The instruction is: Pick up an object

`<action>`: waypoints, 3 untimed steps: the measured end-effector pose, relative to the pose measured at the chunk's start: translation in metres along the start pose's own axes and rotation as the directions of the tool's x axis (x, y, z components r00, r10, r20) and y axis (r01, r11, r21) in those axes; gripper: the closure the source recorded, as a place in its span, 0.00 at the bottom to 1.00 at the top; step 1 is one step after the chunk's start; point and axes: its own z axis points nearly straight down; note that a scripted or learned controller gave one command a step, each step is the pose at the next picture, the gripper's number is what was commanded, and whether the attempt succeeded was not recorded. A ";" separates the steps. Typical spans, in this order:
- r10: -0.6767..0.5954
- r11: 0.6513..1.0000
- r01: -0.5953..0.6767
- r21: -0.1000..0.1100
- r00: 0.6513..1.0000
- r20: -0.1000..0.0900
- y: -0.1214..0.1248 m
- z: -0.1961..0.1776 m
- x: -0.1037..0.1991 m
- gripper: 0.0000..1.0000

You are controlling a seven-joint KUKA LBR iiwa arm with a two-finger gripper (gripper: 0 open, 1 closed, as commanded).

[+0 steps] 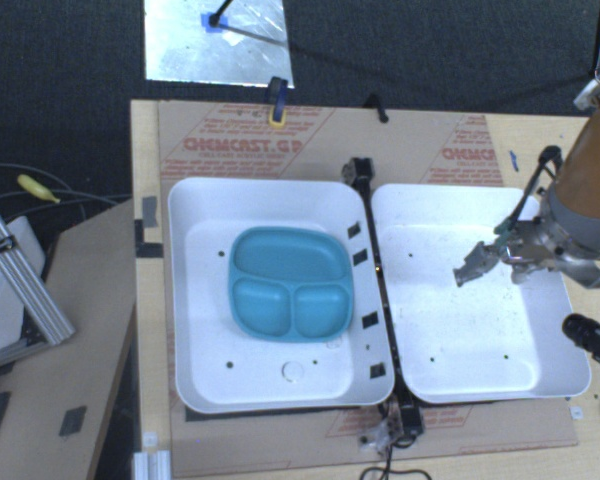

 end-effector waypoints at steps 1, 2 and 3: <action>-0.008 1.000 0.008 0.008 1.000 -0.005 -0.015 0.067 0.088 0.00; 0.002 1.000 -0.002 -0.003 1.000 0.000 -0.012 0.053 0.082 1.00; -0.010 1.000 0.010 0.003 1.000 -0.005 -0.014 0.076 0.186 1.00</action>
